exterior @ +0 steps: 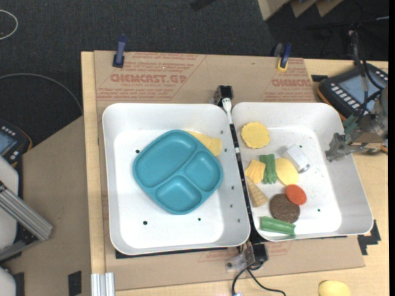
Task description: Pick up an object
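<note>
The right bin (345, 217) holds several toy foods: a round yellow piece (255, 135), a small white and grey object (298, 159), a yellow lemon shape (286, 171), a green piece (268, 168), a red tomato (296, 195), a brown patty (285, 208) and a green pod (277, 226). My gripper (338, 147) hangs at the right rim of this bin, apart from all of them. The white and grey object lies nearest to it, a little to its left.
The left bin (123, 221) holds a blue divided plate (178, 171) with a yellow piece (211, 143) poking out from under its far edge. A tablet (349, 91) lies beyond the right bin. A yellow object (333, 287) sits on the bench at the front right.
</note>
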Controlling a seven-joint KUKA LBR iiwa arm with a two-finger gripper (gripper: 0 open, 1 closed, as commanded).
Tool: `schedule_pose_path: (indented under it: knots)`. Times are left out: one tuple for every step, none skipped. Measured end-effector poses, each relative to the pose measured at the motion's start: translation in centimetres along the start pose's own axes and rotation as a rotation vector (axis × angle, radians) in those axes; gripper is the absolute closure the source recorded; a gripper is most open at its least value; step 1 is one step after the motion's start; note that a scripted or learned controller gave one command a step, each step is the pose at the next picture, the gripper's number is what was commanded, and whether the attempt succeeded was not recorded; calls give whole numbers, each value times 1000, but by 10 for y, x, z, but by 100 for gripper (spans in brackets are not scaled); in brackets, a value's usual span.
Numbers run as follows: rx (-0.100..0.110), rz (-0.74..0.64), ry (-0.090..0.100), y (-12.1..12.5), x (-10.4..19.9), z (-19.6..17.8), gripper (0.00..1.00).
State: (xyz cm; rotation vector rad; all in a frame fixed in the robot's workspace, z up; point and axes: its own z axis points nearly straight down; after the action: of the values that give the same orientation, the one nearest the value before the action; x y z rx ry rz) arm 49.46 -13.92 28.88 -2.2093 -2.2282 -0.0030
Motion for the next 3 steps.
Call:
schedule_pose_path:
  knots:
    - [-1, -3, 0, -3, 103, -10, 100]
    - [-8, 3, -3, -14, 144, -70, 100]
    - [9, 11, -4, -15, 131, 28, 100]
